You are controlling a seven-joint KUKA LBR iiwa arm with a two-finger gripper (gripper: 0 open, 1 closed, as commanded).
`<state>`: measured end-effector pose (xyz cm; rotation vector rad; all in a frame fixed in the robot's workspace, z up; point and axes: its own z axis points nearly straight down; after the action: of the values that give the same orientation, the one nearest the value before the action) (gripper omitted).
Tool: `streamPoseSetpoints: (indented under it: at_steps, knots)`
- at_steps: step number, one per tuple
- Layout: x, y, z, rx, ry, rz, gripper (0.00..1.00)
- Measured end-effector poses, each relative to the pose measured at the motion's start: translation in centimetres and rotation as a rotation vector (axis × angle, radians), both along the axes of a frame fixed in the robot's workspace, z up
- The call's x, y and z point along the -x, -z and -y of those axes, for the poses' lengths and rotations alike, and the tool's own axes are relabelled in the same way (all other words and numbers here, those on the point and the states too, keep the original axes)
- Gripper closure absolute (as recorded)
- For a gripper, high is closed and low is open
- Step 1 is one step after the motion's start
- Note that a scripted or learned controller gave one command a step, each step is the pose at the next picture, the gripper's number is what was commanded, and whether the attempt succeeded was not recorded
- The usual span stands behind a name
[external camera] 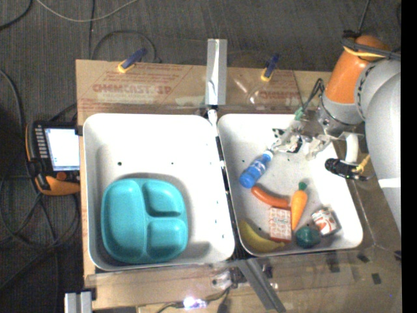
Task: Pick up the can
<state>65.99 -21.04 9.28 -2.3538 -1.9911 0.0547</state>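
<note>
Not yet grasped: can (325,221) lying in right bin (355,237) (near corner), well apart from gripper (296,140); finger state impossible to tell.

Dark grey carpet floor (163,18) with loose black cables (58,5). Brown cardboard sheet (150,87) covers tabletop, held by blue-yellow clamps (131,60). Orange-black handheld pendant with lit screen (55,152) sits left.

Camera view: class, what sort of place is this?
Probably a robot test lab: a robot arm reaches over two white bins of toy food, with loose cables and a handheld controller nearby.
</note>
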Motion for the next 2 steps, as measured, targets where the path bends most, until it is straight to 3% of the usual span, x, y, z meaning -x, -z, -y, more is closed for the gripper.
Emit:
streamPoseSetpoints:
  at_steps: [2]
  knots:
    - [-0.05,0.01,0.01,-0.002,0.029,-0.004,0.0]
